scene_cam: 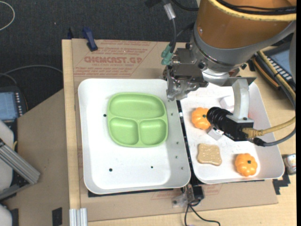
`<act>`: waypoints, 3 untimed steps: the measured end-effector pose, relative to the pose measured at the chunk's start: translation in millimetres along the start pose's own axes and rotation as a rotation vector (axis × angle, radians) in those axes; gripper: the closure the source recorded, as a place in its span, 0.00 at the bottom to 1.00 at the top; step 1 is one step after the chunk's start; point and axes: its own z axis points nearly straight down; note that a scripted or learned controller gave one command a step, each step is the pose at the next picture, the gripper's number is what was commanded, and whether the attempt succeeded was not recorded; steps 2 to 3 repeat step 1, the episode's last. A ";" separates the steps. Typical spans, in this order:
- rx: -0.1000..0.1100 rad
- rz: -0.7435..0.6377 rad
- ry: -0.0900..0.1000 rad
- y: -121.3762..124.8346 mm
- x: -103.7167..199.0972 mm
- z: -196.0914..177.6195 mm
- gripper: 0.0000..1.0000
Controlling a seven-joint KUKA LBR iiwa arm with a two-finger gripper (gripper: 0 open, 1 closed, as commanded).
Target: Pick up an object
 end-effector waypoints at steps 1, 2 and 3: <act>0.013 -0.007 -0.003 -2.6 80.6 107.2 1.00; 0.013 -0.007 -0.003 -2.6 80.6 107.2 1.00; 0.013 -0.007 -0.003 -2.6 80.6 107.2 1.00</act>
